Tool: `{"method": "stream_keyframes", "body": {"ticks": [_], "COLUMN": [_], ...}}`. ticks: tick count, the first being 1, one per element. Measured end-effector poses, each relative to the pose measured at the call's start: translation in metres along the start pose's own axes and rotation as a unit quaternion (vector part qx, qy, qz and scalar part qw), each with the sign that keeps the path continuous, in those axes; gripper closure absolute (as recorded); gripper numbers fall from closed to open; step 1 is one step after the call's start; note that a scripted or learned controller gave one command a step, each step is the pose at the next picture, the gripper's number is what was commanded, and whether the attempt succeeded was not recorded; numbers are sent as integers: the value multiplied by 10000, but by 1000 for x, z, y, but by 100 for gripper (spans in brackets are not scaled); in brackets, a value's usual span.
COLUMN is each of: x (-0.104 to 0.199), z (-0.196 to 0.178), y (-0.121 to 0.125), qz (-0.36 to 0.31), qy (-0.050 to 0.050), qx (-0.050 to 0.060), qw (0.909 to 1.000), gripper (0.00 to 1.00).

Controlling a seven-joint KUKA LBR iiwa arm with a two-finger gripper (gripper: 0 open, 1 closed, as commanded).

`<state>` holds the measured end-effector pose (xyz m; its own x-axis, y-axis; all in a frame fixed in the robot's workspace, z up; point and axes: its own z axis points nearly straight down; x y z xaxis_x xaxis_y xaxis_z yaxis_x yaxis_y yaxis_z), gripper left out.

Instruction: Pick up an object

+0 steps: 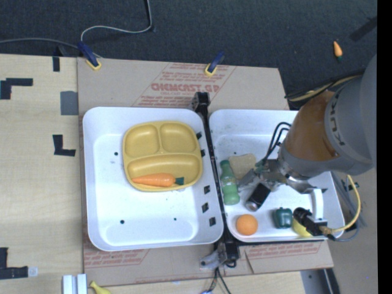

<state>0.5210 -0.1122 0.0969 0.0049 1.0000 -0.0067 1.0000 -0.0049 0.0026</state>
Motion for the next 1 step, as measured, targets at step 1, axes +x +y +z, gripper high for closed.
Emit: {"method": "stream_keyframes", "body": {"ticks": [1], "x": [11], "z": [10], "y": [86], "qz": [-29], "qy": [17], "qx": [-21], "qw": [10000], "gripper": [0]}}
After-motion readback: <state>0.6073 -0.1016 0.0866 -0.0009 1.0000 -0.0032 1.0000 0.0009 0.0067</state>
